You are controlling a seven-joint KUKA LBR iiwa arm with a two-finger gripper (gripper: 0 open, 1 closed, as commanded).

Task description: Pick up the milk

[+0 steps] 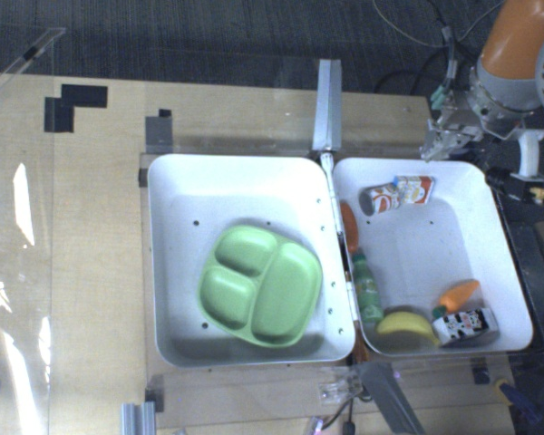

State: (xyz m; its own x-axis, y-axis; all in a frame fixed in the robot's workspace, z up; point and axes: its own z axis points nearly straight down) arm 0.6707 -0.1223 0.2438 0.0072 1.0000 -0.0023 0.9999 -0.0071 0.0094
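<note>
Lying well below the end effector [446, 137], state unclear, the milk [464, 325] rests in the bin's near corner

Robotics lab, not home or kitchen. Industrial arm [524, 34], grey with orange band, reaches in from right. Plywood desk [63, 270] carries two white bins [172, 243] side by side, metal rail [328, 107] between them. Black tape marks [72, 105] on desk. Loose cables [417, 16] over dark carpet floor [208, 12]. Clear plastic sheet [18, 225] at left.
</note>
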